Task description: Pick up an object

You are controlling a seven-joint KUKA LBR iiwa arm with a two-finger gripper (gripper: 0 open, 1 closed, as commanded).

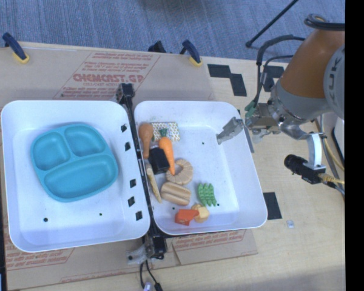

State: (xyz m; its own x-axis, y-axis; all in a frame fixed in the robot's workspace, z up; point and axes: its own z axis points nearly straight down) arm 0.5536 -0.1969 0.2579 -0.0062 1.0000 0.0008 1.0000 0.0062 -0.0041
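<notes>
While the gripper (230, 130) hovered above the right bin (246, 180) near its far right rim, whether it was spread or pressed together could not be told. Small toy foods lay clustered against that bin's left wall: a tapered orange carrot (167, 151), a black block (158, 160), a tan ring-shaped piece (183, 171), a ridged bread loaf (175, 193) and a ribbed green piece (207, 194). Left of that bin, the other bin (18, 211) held a smooth blue divided plate (74, 160). Both sat on printed brown cardboard (103, 74), with blue-grey carpet (109, 8) beyond.
</notes>
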